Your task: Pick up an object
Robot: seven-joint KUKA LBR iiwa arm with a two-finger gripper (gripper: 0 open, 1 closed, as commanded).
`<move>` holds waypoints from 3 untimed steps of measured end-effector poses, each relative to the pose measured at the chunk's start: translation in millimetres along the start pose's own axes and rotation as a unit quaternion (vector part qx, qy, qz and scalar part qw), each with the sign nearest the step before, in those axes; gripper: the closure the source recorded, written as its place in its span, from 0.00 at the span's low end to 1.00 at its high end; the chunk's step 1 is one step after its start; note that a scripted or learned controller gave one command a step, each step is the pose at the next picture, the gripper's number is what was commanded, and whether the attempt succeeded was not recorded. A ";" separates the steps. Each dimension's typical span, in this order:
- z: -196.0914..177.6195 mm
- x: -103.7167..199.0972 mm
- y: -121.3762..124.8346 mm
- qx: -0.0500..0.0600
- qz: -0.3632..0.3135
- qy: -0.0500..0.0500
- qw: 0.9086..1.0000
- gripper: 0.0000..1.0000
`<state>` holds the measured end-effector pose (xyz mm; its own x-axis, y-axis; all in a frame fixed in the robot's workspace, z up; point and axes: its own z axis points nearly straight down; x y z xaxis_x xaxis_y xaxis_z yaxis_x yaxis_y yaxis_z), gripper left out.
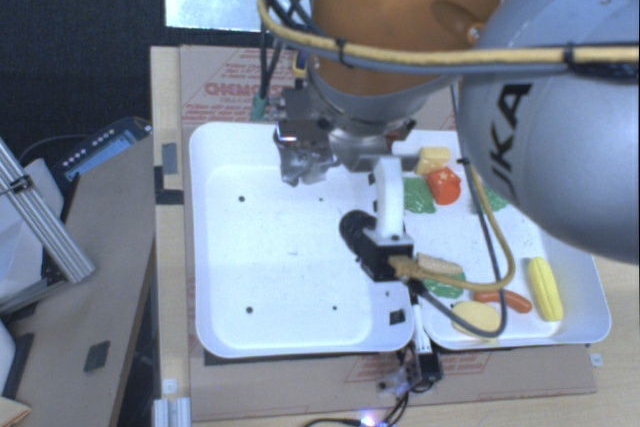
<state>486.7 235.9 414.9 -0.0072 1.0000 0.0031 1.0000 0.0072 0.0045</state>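
Several toy foods (443, 185) in right bin (592, 317), partly under arm (560, 115).

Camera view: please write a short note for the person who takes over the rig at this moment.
Gripper: over the far part of the left bin, no object visibly held.
Objects: in the right bin lie a yellow block, a red piece, a corn cob, an orange stick and a few more.
Done: no pick yet, as far as the view shows.
Left: probably move over the right bin, grasp one object and lift it.
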 end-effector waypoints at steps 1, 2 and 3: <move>-17.6 -1.4 -0.1 0.002 0.001 -0.001 1.000 1.00; -31.0 -1.4 0.0 0.001 0.000 -0.001 1.000 1.00; -7.2 -19.7 -0.2 0.002 0.004 -0.002 1.000 1.00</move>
<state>486.6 216.2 422.1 0.0003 1.0000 -0.0002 1.0000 -0.0003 0.0001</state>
